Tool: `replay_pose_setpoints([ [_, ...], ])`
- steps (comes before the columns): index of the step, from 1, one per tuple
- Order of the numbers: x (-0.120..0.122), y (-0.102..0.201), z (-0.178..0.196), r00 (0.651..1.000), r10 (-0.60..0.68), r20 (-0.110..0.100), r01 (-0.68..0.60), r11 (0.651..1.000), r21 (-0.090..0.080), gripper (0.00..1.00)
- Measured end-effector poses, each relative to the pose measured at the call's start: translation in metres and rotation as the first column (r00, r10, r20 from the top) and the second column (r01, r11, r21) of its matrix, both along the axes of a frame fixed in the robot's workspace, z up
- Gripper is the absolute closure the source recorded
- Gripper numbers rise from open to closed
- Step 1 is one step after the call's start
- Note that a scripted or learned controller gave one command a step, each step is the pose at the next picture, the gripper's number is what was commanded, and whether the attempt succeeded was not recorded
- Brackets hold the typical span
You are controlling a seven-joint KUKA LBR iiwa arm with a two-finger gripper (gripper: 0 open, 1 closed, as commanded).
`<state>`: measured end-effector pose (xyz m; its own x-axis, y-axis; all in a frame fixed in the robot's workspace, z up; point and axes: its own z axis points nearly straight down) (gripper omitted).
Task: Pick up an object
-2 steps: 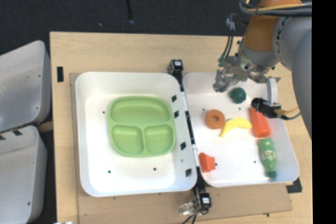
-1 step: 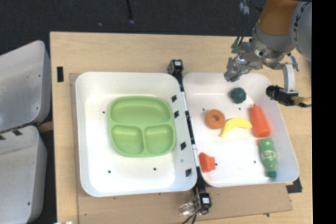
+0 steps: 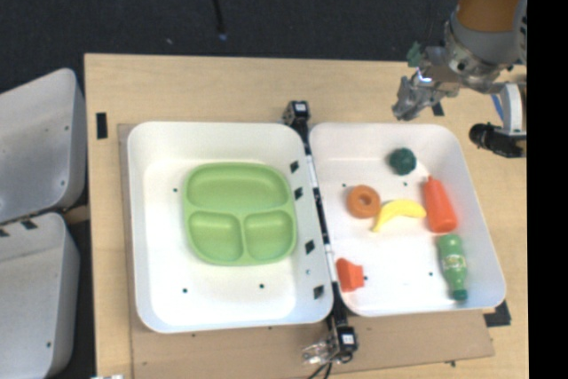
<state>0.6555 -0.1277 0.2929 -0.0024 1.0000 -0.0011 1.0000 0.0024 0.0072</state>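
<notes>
I see my gripper [image 3: 417, 98] hanging above the right bin's [image 3: 355, 142] far rim, touching nothing; I cannot tell how open it is.

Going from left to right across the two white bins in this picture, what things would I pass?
Green divided plate → small orange-red block → orange ring → yellow banana → green bottle.
</notes>
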Motion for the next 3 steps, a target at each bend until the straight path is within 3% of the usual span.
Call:
replay_pose_setpoints([
  [3,0.023,0.160,-0.014,1.000,0.003,-0.004,-0.003,1.000,0.000,1.00],
])
